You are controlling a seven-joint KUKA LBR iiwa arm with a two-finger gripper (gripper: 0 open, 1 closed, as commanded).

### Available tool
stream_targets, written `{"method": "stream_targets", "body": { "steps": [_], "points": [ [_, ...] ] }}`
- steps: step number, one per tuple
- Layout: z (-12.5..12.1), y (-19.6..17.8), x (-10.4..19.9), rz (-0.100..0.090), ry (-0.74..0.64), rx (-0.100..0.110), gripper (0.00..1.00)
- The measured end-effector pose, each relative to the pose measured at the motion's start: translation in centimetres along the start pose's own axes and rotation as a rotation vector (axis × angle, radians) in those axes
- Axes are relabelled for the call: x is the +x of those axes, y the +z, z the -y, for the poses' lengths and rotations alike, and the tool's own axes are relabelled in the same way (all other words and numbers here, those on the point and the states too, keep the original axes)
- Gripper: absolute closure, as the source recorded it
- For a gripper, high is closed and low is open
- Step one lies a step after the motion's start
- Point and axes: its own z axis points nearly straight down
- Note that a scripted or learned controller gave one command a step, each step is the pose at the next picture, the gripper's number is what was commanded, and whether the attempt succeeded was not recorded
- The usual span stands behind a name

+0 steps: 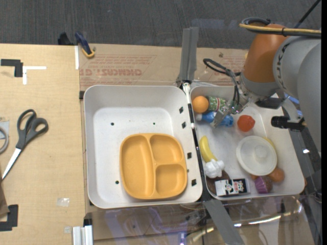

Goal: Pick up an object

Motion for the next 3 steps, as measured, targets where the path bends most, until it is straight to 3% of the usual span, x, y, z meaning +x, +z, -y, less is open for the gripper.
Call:
{"method": "stream_targets", "body": {
  "steps": [1, 2, 3],
  "points": [
    [0.7, -17.4, 5.8, 0.016, -0.035, -0.032, 1.0],
    [6.4, -13.8, 14.0, 0.009, 0.187, -0.03, 1.0],
    [3.6, -21.1, 10.7, 0.01, 0.312, -0.031, 1.0]
  ]
}}
